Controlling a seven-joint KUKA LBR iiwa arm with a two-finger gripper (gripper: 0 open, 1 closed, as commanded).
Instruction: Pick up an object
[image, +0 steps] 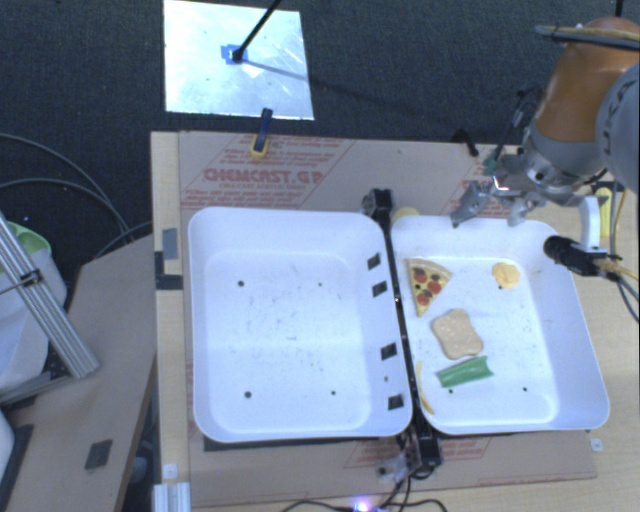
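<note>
Gripper (493, 204) hovering over right bin (575, 345) far rim at 1 o'clock, fingers (466, 211) spread apart, gripping nothing. Pizza slice (428, 283) lying in bin at 11 o'clock; yellow piece (506, 273) sitting at 1 o'clock; bread slice (458, 334) resting centre; green piece (464, 373) lying at 6 o'clock, just beside bread.

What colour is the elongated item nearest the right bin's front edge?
Green, clearest in the camera view.

Pizza slice (428, 284) behind bread (458, 334) (right bin (575, 345))
</note>
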